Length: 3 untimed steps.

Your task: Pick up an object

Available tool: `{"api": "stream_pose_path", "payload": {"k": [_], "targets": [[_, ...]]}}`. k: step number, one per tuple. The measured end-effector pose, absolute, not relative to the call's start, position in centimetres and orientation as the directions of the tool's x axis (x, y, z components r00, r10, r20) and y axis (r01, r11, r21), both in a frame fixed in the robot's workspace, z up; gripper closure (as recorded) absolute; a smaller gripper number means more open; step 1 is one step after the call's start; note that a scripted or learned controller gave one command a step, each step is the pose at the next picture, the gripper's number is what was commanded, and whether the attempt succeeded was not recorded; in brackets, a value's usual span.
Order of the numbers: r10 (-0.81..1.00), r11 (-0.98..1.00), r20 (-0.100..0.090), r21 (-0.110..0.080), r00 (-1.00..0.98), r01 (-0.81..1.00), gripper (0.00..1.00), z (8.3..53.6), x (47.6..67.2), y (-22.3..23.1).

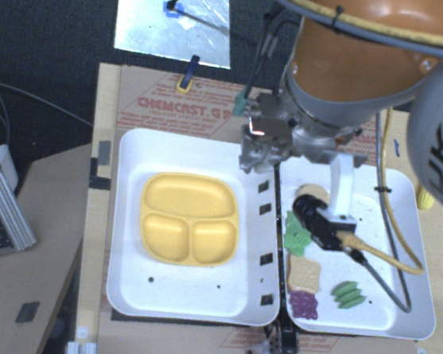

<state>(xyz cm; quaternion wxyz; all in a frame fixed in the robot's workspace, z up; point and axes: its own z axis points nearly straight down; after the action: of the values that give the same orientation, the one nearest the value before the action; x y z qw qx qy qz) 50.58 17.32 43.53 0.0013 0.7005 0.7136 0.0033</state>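
A yellow three-compartment plastic tray [190,218] sits in the left shallow white bin [125,273]. The right white bin [405,311] holds a green leafy toy [298,234]. At its 6 o'clock lie a tan cracker [303,274] and purple grapes [304,304], with a green pea pod [347,293] at the cracker's 3 o'clock. The end effector [258,157] hangs at the bins' shared 12 o'clock rim.

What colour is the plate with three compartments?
The plate is pale yellow; the camera view shows it best, lying in a white bin.

A: What finish do you see on the yellow plate [190,218]?
B: Smooth plastic, faintly glossy. Your white bins [167,294] look matt plastic, the sheet [174,106] beneath them rough cardboard, the arm's orange band [368,30] shiny.
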Motion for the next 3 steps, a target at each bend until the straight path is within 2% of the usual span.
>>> {"api": "stream_pose_path", "payload": {"k": [1, 2, 3], "targets": [[1.0, -0.002, -0.005, -0.015, 0.002, 1.0, 1.0, 25.5, 49.0, 15.1], [1.0, -0.006, -0.002, -0.003, 0.006, 1.0, 1.0, 21.1, 48.6, 7.8], [1.0, 0.01, 0.006, 0.014, -0.01, 1.0, 1.0, 34.1, 48.8, 13.2]]}}
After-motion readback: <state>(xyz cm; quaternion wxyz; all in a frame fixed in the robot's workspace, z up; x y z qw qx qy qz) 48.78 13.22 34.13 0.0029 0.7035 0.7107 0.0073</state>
